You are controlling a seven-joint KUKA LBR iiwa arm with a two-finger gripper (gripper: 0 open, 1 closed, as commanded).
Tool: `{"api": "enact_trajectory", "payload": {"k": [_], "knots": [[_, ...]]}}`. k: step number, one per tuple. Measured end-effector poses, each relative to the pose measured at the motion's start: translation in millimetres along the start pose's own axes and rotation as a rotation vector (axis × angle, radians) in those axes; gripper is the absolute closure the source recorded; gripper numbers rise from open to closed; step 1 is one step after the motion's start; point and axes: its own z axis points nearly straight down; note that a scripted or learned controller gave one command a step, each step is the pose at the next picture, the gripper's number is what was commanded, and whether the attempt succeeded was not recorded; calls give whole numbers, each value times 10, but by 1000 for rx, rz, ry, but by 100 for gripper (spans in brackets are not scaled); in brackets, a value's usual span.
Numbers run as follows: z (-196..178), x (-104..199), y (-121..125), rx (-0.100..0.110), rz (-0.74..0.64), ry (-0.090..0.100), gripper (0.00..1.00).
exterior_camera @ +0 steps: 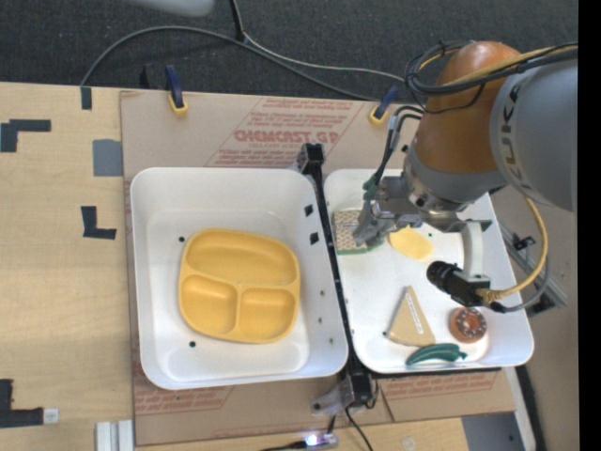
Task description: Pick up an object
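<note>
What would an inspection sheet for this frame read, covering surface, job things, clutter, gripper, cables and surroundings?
Surface: two white bins, left bin and right bin, on cardboard.
Job's things: in the right bin, a patterned pad, yellow disc, tan wedge, green piece, donut.
Clutter: yellow divided tray in the left bin.
Gripper: gripper low over the patterned pad; grasp not readable.
Cables: black cable behind the bins; yellow cable on the arm.
Surroundings: two clamps on the cardboard's far edge.
</note>
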Motion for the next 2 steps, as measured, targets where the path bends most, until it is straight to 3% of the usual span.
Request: {"api": "enact_trajectory", "payload": {"k": [2], "knots": [[230,1043,-7,-1,1,-2,100]]}}
